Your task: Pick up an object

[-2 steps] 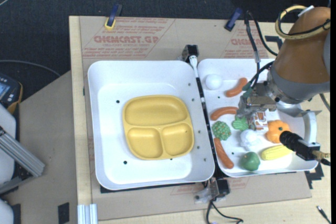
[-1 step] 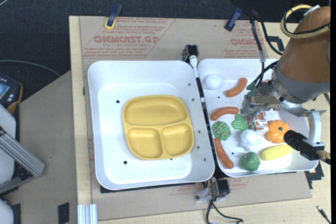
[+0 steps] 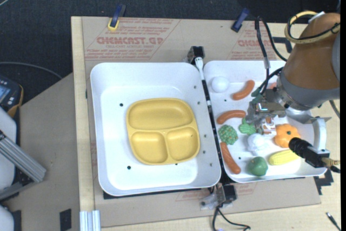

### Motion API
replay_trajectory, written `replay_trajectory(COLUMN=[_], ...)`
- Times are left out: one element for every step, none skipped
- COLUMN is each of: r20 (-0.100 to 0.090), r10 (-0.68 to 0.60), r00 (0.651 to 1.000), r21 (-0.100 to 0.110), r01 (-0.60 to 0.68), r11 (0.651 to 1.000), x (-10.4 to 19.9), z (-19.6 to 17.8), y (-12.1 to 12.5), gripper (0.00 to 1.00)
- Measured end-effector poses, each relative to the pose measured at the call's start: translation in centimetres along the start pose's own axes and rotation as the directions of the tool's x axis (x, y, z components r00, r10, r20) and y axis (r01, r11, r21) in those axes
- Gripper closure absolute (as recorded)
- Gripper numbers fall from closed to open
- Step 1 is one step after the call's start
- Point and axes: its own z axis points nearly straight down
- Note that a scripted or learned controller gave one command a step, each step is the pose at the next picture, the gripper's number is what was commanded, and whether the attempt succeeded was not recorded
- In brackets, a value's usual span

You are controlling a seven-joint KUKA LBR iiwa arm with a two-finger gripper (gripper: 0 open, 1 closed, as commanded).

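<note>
From the one camera above the table, the grey arm with its orange band comes in from the right and hangs low over the right-hand shallow white bin. Its end effector sits down among the toys there, and I cannot tell from this angle whether it is spread or closed, nor whether anything is in it.

Taking the small green bumpy plastic broccoli as the landmark: a reddish toy sausage lies just above it, a second sausage is further up, and a white ball sits at the far upper end near the bin's rim. A third, thinner red sausage runs below the broccoli. To the lower right of it is a round green plastic fruit, with a yellow corn-like piece beyond, an orange pumpkin-shaped toy to its right, and a white lumpy piece between. A small green piece lies immediately right of the broccoli, close under the end effector.

The left-hand white bin, well to the broccoli's left, holds a yellow three-compartment plastic plate.

These look like light, hollow, hard plastic toys, smooth and apt to slip. I would judge the broccoli easiest: pinch across its knobbly head.
</note>
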Motion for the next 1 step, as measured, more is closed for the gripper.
replay_trajectory(r20=[0.001], r10=[-0.003], r00=[1.000], r21=[-0.006], r01=[0.003], r11=[1.000], x=[1.15], z=[-0.51], y=[0.22], gripper=[1.00])
